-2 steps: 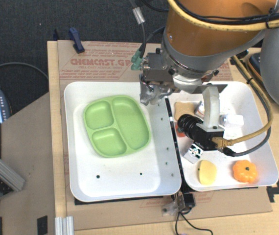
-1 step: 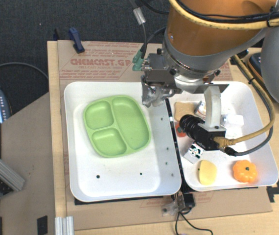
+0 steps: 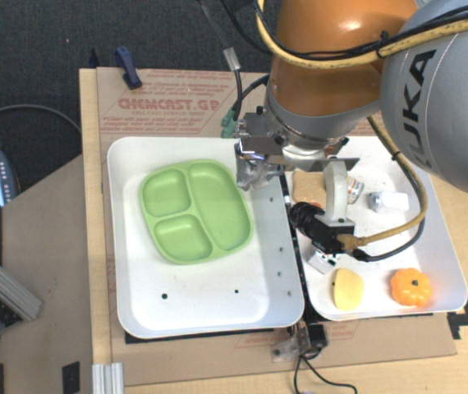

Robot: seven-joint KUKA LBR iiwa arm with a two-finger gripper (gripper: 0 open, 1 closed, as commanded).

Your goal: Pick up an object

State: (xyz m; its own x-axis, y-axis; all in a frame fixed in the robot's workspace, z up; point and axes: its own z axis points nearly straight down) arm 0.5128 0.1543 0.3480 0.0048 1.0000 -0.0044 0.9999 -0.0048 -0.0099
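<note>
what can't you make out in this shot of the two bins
- Camera view: the back of the right bin, covered by the arm.
- Camera view: the small white and silver items beside the arm, too small and partly covered to identify.
- Camera view: the gripper, mostly hidden under the wrist, so whether it holds anything is unclear.

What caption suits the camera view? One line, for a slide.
KUKA arm above two white bins: green divided plate in left bin, yellow piece and orange pumpkin in right bin.

plate (image 3: pixel 195 212) in left bin (image 3: pixel 135 302), pumpkin (image 3: pixel 410 287) in right bin (image 3: pixel 443 257)
</note>
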